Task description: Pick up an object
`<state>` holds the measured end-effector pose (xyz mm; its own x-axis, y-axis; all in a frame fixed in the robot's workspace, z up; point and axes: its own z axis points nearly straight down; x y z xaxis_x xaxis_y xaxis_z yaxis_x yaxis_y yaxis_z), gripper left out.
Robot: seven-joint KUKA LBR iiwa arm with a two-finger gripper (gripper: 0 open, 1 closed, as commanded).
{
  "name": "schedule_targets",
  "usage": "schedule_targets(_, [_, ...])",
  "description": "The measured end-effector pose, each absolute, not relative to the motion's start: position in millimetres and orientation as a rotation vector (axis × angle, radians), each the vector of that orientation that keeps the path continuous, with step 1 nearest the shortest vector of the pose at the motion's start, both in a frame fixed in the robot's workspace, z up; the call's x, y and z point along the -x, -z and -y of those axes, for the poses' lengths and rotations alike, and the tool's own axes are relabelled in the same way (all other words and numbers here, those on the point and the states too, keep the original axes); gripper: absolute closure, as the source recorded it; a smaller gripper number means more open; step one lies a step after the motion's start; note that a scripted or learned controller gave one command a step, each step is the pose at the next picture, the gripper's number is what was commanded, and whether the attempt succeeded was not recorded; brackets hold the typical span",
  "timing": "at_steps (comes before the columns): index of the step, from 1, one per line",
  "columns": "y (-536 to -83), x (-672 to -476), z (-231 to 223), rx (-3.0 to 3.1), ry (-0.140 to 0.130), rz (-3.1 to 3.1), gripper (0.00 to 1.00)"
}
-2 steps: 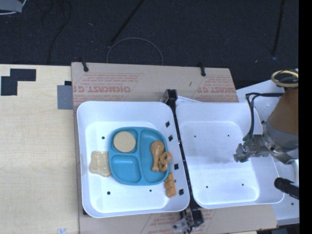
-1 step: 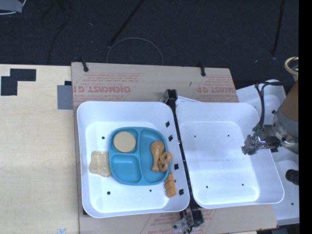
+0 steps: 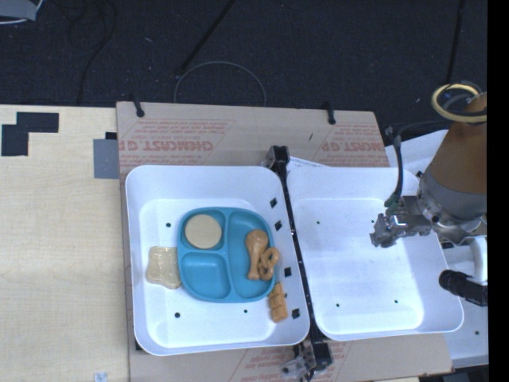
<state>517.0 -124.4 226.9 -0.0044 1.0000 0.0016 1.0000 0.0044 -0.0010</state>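
A blue divided plate [image 3: 208,282] lies in the left bin [image 3: 147,193]. On it rest a round tan cookie [image 3: 202,231] and a brown pretzel-like piece [image 3: 262,255]. A pale toast-shaped piece [image 3: 163,267] lies on the bin floor just left of the plate. A small orange-brown piece [image 3: 277,302] sits at the plate's lower right corner. My gripper [image 3: 387,231] hangs over the right side of the right bin [image 3: 350,325], far from all these objects. Nothing shows under it.
A black divider [image 3: 290,249] runs between the two bins. Cardboard [image 3: 238,138] lies under them, with the wooden bench to the left. A black cylindrical part [image 3: 465,286] sticks out at the right bin's right edge. Cables trail across the dark floor behind.
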Motion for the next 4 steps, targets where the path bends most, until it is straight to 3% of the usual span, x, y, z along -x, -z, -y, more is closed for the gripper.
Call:
schedule_targets(3, [-234.0,-543.8,-34.1,2.216,-0.003,2.223,1.0])
schedule_targets(4, [-240.1,-540.6,-83.6,2.214,-0.003,2.223,1.0])
